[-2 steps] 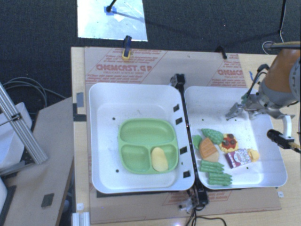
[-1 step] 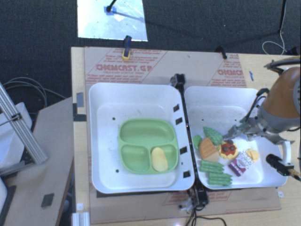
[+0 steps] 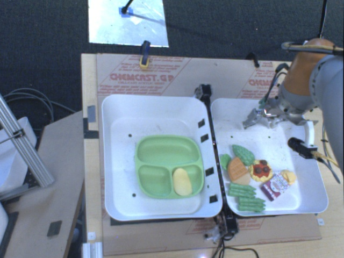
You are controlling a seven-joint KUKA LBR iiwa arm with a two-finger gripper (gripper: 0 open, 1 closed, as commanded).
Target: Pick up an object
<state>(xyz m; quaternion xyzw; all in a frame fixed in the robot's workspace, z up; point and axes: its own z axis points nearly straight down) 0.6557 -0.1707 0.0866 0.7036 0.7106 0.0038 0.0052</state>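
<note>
- Currently the approach step is being carried out, judging by the pose: the gripper (image 3: pixel 257 118) is being held over the upper part of the right bin (image 3: pixel 317 198), above bare white floor, with nothing between its fingers.
- Finger state is being read as released: two grey prongs are being shown spread apart at the tip, though the view is small and a bit blurred.
- Candidate objects are being left untouched in the lower part of that bin, well apart from the gripper: a green leafy piece (image 3: pixel 243 155), an orange-brown toy bread piece (image 3: pixel 237 170), a round yellow piece with red topping (image 3: pixel 261 170), a small yellow piece (image 3: pixel 289 177), a red-and-white packet (image 3: pixel 277 186), and green bean pods (image 3: pixel 246 197).
- These are being crowded together, several touching or overlapping.
- In the left bin (image 3: pixel 115 112) a green divided tray (image 3: pixel 161 149) is being occupied by a yellow toy food piece (image 3: pixel 182 181) in its lower right compartment.
- No pick is being counted as done yet.
- Next move, as judged: the gripper is being required to travel toward the lower cluster, be lowered with fingers spread, and be closed on one piece.
- An edge item such as the bean pods or the small yellow piece is being judged easier, since neighbours are being less likely to be knocked.
</note>
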